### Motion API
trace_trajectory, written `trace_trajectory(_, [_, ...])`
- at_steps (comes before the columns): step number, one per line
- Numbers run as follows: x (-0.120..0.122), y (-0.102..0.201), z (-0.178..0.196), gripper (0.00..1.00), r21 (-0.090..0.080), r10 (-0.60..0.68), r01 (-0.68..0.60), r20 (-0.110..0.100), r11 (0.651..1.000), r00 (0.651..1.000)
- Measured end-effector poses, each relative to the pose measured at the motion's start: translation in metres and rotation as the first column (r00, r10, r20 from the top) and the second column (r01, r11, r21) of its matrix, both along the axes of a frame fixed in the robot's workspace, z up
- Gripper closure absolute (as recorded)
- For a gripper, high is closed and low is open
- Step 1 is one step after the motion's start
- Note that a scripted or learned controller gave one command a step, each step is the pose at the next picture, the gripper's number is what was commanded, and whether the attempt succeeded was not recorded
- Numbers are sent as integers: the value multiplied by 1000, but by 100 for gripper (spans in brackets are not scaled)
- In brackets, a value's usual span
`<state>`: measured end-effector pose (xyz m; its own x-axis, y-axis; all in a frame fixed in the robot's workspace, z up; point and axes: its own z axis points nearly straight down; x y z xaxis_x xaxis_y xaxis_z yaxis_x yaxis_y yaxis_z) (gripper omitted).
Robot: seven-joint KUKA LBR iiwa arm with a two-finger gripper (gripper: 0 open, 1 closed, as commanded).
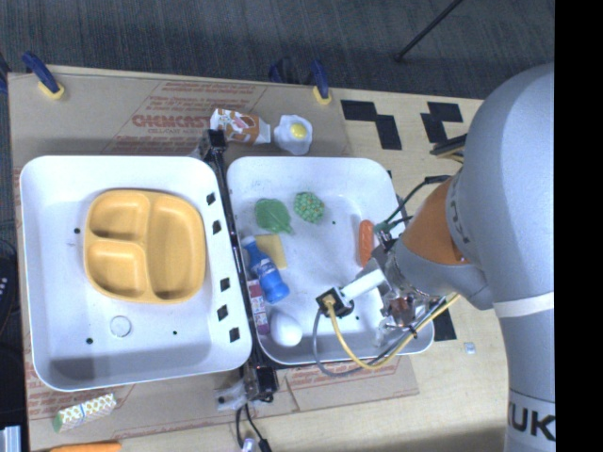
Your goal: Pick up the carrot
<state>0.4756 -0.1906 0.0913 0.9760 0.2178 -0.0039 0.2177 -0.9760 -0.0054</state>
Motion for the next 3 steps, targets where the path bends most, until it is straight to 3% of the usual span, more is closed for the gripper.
trace_trajectory(1, [48, -10, 63, 0, 0, -13, 13, 1, 1000, 1000])
trace_trajectory(2, [107, -14, 103, 0, 0, -13, 13, 1, 1000, 1000])
trace_trajectory(3, [95, 25, 24, 0, 1, -11, 11, -2, 1000, 1000])
